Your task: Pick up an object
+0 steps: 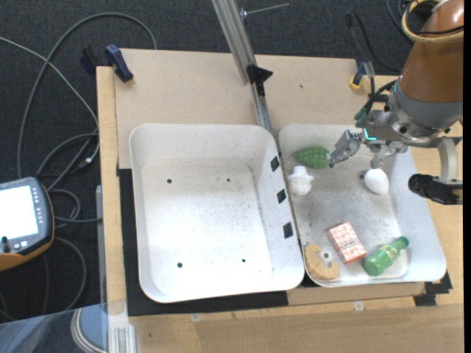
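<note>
We see the arm (434, 57) coming in from the right, grey body with the orange band up top; its end effector (368, 149) hangs over the rear of the right bin (423, 226). One finger (344, 149) sticks out leftward toward the green leafy item (312, 157); another part points down just above the white egg-shaped object (376, 181). We cannot tell whether the fingers are spread or closed — nothing visibly sits between them, so no grasp to report.

Right bin contents: green leafy item near the back left, close to the finger tip, contact unclear; small white figure-like object (299, 180) at the left wall, just below the leafy item; white egg-shaped object toward the right, directly under the wrist; red-and-white box (346, 242) lying flat toward the front; green bottle (385, 256) lying on its side at the front right, just beside the box; round tan biscuit-like disc (322, 262) in the front left corner, against the rim.

Left bin (147, 153) sits alongside, touching the right bin along the middle — black tabs on the shared edge. Both rest on the tan worktop (184, 87); a metal rail (235, 31) runs diagonally from the top down to the gap between bins; blue clamp (119, 61) at the worktop's rear left corner; handheld pendant (22, 215) on the floor at far left, cables around it.
</note>
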Tool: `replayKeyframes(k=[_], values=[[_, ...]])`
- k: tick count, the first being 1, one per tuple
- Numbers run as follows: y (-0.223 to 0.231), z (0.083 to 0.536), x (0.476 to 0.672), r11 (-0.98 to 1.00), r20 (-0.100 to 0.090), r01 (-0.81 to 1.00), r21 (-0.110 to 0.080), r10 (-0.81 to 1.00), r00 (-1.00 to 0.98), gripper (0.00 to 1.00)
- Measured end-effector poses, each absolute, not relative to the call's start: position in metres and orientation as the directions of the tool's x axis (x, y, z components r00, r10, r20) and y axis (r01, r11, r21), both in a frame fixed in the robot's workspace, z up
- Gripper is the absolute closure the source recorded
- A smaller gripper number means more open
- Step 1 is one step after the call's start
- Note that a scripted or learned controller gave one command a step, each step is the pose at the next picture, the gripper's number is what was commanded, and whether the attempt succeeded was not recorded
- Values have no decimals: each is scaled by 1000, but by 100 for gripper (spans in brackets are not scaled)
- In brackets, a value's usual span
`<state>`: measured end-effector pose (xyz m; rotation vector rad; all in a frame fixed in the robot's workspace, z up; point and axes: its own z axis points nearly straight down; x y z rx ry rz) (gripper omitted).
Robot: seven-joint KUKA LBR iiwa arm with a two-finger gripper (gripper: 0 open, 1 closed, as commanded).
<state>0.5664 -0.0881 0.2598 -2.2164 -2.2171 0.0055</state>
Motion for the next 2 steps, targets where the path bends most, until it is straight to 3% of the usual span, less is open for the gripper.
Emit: replayKeyframes(k=[1,2], values=[[-88,262,567,0,2,1000,-3,1000,0,0],[-90,219,566,-1,2,1000,-7,1000,1,0]])
